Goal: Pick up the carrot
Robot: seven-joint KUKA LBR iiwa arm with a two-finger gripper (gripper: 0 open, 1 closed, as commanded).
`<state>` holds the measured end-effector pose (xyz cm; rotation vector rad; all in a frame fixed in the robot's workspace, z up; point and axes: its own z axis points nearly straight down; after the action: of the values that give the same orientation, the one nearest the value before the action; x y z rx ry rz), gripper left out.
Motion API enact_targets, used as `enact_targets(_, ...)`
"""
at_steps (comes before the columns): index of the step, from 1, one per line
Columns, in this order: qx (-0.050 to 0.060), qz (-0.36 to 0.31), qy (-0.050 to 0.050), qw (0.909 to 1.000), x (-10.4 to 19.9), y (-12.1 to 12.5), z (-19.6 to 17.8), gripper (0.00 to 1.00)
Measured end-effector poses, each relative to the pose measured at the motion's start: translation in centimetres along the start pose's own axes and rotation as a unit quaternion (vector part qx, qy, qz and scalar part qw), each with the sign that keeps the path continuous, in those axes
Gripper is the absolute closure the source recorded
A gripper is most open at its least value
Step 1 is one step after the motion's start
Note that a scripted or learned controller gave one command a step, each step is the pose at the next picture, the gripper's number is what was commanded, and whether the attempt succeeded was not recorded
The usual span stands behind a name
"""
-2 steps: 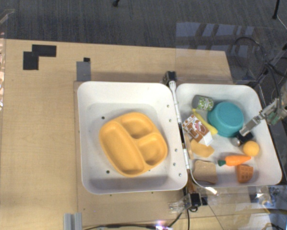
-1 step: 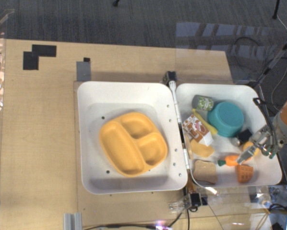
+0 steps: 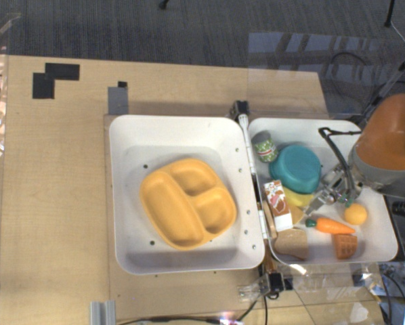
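Observation:
The carrot (image 3: 332, 226) is orange with a small green tip at its left end. It lies flat near the front of the right bin (image 3: 385, 249), pointing left. My gripper (image 3: 334, 193) hangs just above and behind it, between the teal bowl (image 3: 299, 168) and a small yellow ball (image 3: 355, 213). The carrot rests on the bin floor, apart from the gripper. The arm's orange band (image 3: 391, 141) sits over the bin's right rear corner.
The right bin also holds a green-topped can (image 3: 264, 147), a red and white carton (image 3: 277, 203), a yellow piece (image 3: 299, 199) under the bowl, a brown bread slice (image 3: 292, 244) and an orange block (image 3: 346, 246). A yellow divided plate (image 3: 187, 202) lies in the left bin (image 3: 128, 147).

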<state>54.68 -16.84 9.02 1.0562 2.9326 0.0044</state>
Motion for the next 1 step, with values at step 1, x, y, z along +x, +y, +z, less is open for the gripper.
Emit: enact_targets(1,0.002,-0.030,0.003,0.9995,1.14,-5.85,-0.05,0.00)
